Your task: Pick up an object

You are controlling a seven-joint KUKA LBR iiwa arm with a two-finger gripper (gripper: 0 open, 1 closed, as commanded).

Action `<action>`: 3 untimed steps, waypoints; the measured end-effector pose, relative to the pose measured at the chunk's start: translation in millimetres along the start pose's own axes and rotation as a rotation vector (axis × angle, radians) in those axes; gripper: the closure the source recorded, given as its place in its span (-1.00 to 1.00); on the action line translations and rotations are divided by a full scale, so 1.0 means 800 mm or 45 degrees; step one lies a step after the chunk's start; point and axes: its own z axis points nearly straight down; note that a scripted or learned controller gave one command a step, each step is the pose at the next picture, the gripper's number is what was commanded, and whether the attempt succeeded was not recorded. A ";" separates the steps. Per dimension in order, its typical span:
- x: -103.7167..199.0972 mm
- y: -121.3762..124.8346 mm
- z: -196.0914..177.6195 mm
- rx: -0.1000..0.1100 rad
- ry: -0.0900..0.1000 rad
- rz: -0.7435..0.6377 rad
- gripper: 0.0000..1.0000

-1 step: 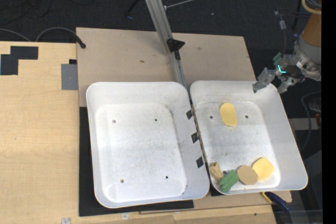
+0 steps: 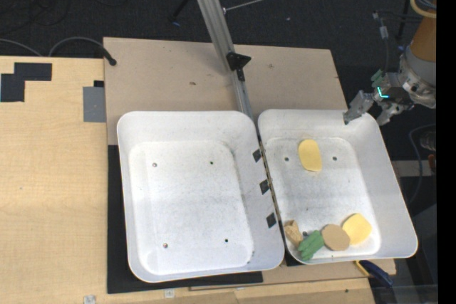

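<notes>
The right bin (image 2: 399,210) holds a yellow oval piece (image 2: 309,154) near its back. Along its front edge lie a yellow block (image 2: 357,228), a tan round disc (image 2: 335,237), a green object (image 2: 311,245) and a small tan crumbly bit (image 2: 291,230). My gripper (image 2: 369,107) hangs over the back right corner of that bin, apart from every object. Its fingers look spread, with nothing between them. The arm with its orange band (image 2: 425,39) comes in from the right.
The left bin (image 2: 142,132) sits beside the right one, with black clips (image 2: 263,185) on the shared edge. A slanted aluminium rail (image 2: 214,18) rises behind the bins. A wooden bench top (image 2: 43,167) lies to the left.
</notes>
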 end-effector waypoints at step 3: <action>0.000 0.001 0.181 0.005 0.002 0.002 -1.00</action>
